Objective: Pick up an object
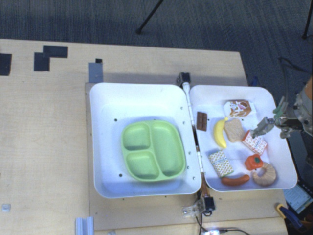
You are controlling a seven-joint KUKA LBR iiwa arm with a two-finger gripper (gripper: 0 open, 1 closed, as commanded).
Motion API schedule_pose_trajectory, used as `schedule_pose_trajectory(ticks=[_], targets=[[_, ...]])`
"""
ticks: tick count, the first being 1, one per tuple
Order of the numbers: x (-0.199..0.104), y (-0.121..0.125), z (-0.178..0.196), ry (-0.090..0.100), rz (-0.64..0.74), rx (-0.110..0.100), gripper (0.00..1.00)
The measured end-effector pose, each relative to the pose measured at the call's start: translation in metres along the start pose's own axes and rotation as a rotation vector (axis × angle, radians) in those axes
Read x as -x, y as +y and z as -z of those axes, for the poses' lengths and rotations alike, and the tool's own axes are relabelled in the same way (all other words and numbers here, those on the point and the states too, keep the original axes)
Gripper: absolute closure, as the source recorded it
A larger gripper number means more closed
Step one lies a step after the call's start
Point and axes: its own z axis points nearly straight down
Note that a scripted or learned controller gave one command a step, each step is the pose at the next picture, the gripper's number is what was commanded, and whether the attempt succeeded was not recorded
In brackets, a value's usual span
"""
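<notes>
1. The left bin [98, 131] holds a green divided plate [153, 151] at its centre.
2. The right bin [279, 146] holds the small food items.
3. The gripper [268, 124] reaches in from 3 o'clock, with its tip over the red-and-white packet [255, 144]; I cannot tell how its jaws stand, and nothing shows between them.
4. A banana [219, 133] lies at the bin's 9 o'clock side, touching a bread slice [234, 129].
5. A bagel [264, 175] sits at 5 o'clock, a tomato [253, 162] just beside it.
6. A sausage [235, 180] lies at 6 o'clock below a checked packet [221, 163].
7. A pretzel packet [237, 108] sits at 12 o'clock.
8. A brown chocolate bar [201, 121] lies at 10 o'clock.
</notes>
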Motion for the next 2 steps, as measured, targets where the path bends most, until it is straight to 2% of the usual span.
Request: schedule_pose_trajectory(ticks=[1, 2], targets=[[-0.003, 0.006, -0.128, 0.001, -0.003, -0.003, 0.00], [-0.042, -0.002, -0.169, -0.005, -0.005, 0.014, 0.00]])
